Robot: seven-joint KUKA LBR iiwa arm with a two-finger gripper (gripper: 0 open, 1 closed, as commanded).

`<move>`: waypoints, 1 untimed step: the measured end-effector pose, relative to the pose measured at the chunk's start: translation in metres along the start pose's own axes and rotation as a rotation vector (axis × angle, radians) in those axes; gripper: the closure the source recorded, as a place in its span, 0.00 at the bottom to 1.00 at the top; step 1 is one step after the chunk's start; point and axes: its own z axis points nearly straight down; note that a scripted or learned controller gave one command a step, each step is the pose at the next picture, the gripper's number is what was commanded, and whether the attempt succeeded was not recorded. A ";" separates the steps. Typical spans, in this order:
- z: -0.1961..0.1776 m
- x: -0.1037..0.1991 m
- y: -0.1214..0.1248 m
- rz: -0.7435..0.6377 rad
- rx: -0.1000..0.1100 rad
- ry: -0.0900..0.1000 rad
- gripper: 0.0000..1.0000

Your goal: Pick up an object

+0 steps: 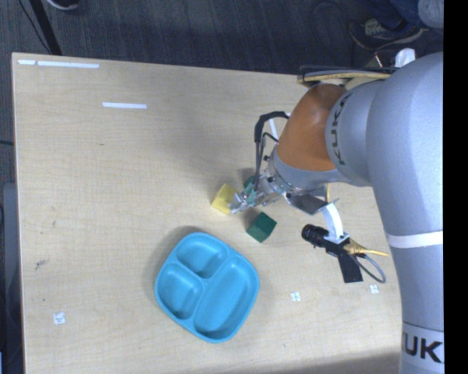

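Camera view, yellow block (223, 197), green cube (260, 227)

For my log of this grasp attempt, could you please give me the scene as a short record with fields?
bench: pale wood
arm: grey, orange band, reaching in from the right
yellow block: lying on the bench
claw: low, close against the yellow block's right side
green block: lower right of the yellow block, apart from it
blue tray: three compartments, below both blocks
grasp: cannot tell
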 end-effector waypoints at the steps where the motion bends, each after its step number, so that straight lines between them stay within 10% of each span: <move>1: 0.000 0.000 0.000 0.000 0.000 0.000 0.00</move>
